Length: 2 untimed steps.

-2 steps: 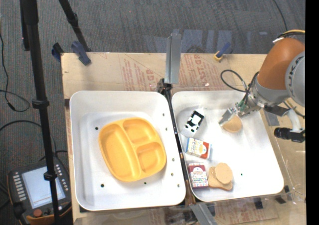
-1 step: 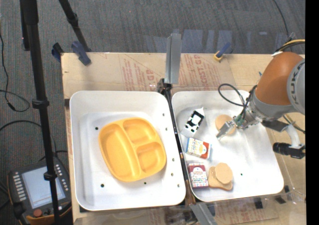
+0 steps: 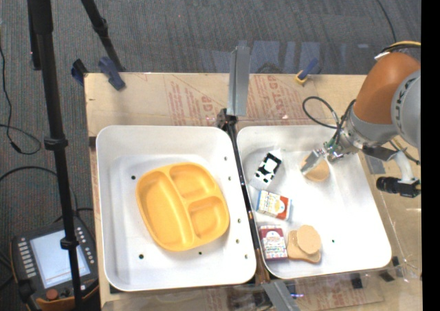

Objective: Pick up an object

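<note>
Broadly: worktop (image 3: 165,100) spans frame centre, two white bins side by side. Left bin (image 3: 113,158) holds yellow divided tray (image 3: 182,205), centre-left. Right bin (image 3: 357,192) holds small items. Arm (image 3: 388,100) enters from right edge, upper right. Jaws (image 3: 317,162) low in right bin's upper middle, touching tan round piece (image 3: 318,173); opening and grip cannot be told. Tan bread-like pieces (image 3: 306,243) lower centre of right bin, beside red-white carton (image 3: 273,243). White-orange carton (image 3: 274,204) above it. Black-white item (image 3: 268,167) near bin's left wall.
</note>
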{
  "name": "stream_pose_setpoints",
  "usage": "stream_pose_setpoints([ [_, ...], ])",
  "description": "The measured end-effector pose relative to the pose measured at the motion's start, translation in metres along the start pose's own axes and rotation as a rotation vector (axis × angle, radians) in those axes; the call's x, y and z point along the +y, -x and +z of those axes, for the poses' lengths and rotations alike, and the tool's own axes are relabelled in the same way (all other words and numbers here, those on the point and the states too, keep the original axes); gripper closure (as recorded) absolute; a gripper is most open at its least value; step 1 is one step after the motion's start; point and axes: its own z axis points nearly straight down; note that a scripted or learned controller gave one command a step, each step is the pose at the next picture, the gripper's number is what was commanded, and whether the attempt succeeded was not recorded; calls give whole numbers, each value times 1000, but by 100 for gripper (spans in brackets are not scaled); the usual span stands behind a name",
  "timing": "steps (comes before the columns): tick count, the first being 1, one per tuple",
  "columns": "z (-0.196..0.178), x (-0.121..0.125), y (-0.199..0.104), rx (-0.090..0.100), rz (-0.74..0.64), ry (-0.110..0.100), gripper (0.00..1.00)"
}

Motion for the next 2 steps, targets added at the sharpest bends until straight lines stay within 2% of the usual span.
stream_pose_setpoints([
  [1, -8, 1, -1, 1, -3, 0, 100],
  [2, -147, 26, -68, -1, 165, 1, 100],
])
